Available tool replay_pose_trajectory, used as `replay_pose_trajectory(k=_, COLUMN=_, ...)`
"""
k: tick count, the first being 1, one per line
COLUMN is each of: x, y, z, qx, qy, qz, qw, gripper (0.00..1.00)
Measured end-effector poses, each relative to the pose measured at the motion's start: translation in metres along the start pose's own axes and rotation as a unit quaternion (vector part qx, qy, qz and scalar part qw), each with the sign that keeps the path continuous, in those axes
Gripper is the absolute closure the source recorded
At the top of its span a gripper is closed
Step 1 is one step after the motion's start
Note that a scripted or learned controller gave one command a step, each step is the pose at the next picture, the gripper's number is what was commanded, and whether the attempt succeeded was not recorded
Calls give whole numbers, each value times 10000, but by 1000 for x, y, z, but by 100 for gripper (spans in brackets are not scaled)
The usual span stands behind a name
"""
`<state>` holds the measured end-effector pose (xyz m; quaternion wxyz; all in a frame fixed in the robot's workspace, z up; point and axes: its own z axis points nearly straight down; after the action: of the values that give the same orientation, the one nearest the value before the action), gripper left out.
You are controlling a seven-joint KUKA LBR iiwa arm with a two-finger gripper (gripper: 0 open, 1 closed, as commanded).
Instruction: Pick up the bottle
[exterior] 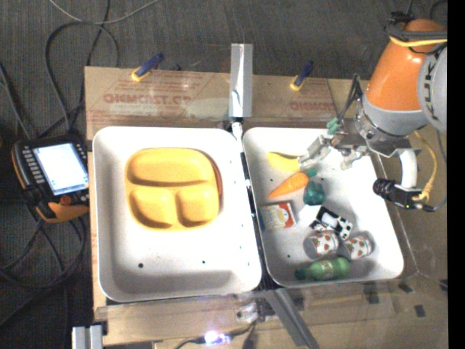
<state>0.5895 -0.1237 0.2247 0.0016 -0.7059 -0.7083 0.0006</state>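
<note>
A green bottle point(324, 269) lies on its side at the front edge of the right bin point(386, 217). My gripper point(331, 154) hangs over the back of that bin, near the banana point(282, 161) and the carrot point(289, 185), well behind the bottle. Its fingers stand apart, open, and hold nothing. The orange-banded arm point(404, 71) reaches in from the upper right.
Between gripper and bottle lie a teal toy point(314, 193), a small carton point(277, 215), a black-and-white object point(334, 221) and two printed cans point(322, 243) point(357, 246). The left bin point(109, 238) holds a yellow divided tray point(174, 187). A pendant point(54, 167) sits at far left.
</note>
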Motion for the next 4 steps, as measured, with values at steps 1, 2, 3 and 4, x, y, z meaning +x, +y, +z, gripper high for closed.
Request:
replay_pose_trajectory(k=1, x=-32, y=-17, z=107, qx=2, qy=-3, qz=-391, qw=9992, gripper=0)
replay_pose_trajectory(k=2, x=-53, y=-4, z=135, qx=-55, qy=-20, qz=-1528, qw=9882, gripper=0)
replay_pose_trajectory(k=3, x=-54, y=-2, z=125, qx=-78, qy=-30, qz=-1524, qw=9883, gripper=100)
replay_pose_trajectory(k=4, x=-21, y=55, z=3, qx=-16, qy=-20, qz=-1515, qw=9885, gripper=100)
